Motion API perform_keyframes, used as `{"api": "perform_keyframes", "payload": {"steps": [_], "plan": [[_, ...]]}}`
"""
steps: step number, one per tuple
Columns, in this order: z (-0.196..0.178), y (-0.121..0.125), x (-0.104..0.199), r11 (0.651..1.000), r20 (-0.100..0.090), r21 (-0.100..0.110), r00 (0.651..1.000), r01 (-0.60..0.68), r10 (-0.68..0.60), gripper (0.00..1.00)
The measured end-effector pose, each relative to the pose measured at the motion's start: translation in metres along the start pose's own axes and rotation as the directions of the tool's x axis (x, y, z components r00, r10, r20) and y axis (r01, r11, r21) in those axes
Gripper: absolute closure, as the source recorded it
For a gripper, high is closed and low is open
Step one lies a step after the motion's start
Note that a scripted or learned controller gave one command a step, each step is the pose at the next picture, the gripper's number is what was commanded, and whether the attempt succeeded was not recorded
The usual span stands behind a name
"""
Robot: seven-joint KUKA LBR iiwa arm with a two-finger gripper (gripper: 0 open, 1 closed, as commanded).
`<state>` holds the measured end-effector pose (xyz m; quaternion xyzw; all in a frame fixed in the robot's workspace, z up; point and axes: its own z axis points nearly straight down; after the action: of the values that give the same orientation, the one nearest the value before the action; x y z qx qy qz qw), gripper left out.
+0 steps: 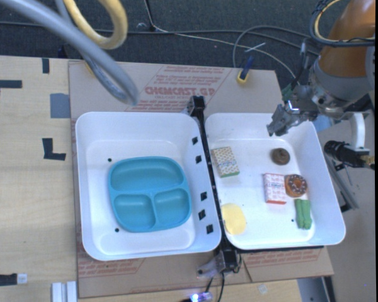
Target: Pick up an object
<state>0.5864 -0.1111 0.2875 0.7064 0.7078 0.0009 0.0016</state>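
Gripper [278, 128] near bin [331, 194] top edge, above cookie [280, 156]; grip state unclear. Could bump wall, miss cookie.

An orange band [355, 17] is seen above the grey wrist [331, 96]. Black cables are looped around the band. A dark pincer [278, 128] is fitted below the wrist.

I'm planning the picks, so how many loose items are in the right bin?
6: a patterned packet near the divider, a brown disc, a red-and-white box, a donut beside it, a green piece, a yellow piece at the front. None look hidden.
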Motion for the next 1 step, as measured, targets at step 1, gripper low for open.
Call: {"api": "perform_keyframes", "payload": {"steps": [1], "plan": [[0.0029,0.0009,0.0531,1.0,-0.001,0.004,1.0,0.003,-0.003,1.0]]}}
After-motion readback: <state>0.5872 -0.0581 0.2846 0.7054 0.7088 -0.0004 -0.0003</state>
